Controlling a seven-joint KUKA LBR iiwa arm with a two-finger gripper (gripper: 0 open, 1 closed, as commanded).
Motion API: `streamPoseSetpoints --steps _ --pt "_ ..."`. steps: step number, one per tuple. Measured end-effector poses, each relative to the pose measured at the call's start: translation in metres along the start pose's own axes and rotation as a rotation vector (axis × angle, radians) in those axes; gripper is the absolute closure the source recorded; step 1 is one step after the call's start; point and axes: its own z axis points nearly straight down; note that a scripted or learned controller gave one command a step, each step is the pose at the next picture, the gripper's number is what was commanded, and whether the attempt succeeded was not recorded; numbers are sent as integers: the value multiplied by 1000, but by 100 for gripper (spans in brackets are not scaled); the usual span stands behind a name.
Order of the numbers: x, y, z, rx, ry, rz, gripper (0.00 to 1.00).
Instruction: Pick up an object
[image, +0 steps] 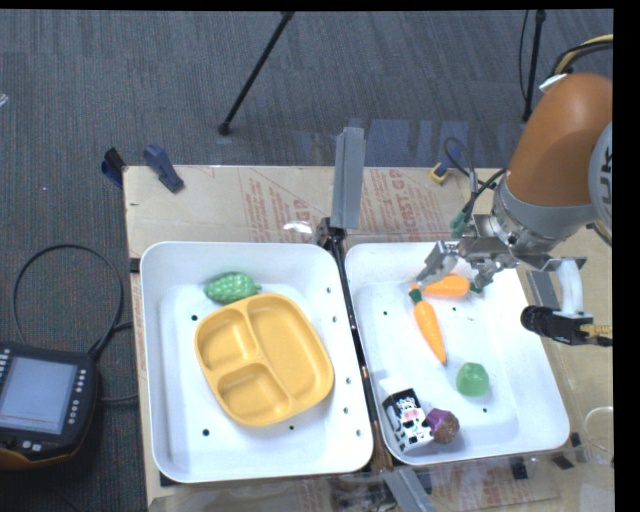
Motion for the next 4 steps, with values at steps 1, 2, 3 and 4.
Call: streamPoseSetpoints --steps 1,2,3,4 --pt "-38 22 118 12 1 39 0" --pt "-43 16 175 6 2 -30 0" --pt "-46 18 163 0 2 -22 100" --pt "11 59 67 -12 -1 -87 100"
